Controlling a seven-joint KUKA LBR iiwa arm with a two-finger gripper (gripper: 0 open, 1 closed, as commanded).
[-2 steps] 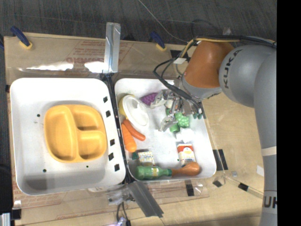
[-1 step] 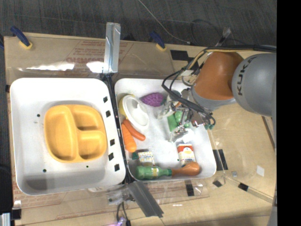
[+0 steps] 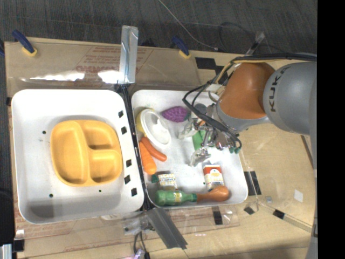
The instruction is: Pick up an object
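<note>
I hung low inside the right bin (image 3: 237,169), my gripper (image 3: 200,154) hovering over the bare white floor in its middle. From this slanted view I could not tell how my jaws stood; cables and metal blurred together there, and nothing showed plainly between them. So I judged I had no object in hand yet.

Everything to choose from lay around me in that bin. A green piece (image 3: 197,137) sat just beside my gripper on the side farther from the bin's near wall, partly covered by my own hardware. The small red-labelled bottle (image 3: 213,176) stood near me toward the near wall, upright enough to offer two clean sides. Along that wall lay the green bottle (image 3: 173,197) on its side, touching a brown piece (image 3: 214,194), with a small can (image 3: 166,180) just above them. Against the bin's left wall were the carrot (image 3: 149,154), a white bowl (image 3: 155,127), and farther back a purple item (image 3: 175,113).

The left bin (image 3: 27,144) held a yellow divided tray (image 3: 86,151), well apart from me.

I reckoned the red-labelled bottle or the green piece was the likeliest target, being closest; crowding near the walls made the others riskier.
</note>
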